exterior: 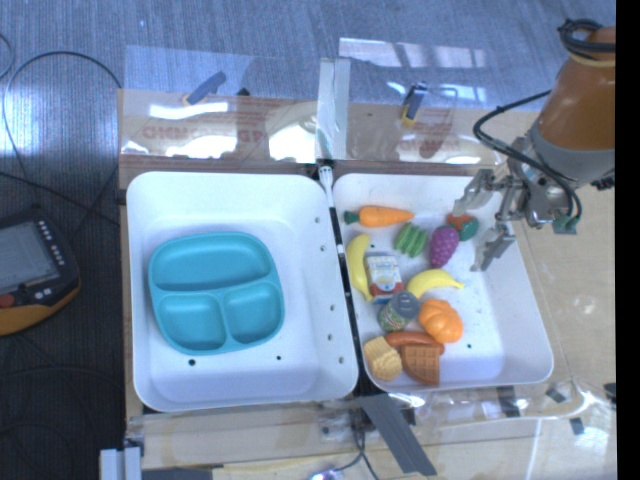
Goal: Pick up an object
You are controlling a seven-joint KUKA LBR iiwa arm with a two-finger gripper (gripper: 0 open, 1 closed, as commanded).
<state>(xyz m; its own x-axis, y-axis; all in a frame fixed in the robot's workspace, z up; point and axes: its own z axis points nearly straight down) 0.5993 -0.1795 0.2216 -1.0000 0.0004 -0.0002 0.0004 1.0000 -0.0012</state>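
The gripper (482,218) is hanging over the right bin's (520,318) upper right corner with its two metal fingers (492,248) spread apart and nothing between them. A small orange-red piece (465,226) is lying just beside them, partly hidden and hard to identify. The arm (580,98), smooth orange above grey, is getting cut off at the right edge. Glossy plastic toy food is crowding the bin: a carrot (385,216), a ribbed green piece (410,239), a purple eggplant (443,246), two bananas (434,283), a small carton (382,271). The left bin (170,190) is holding a teal sectioned plate (214,290).
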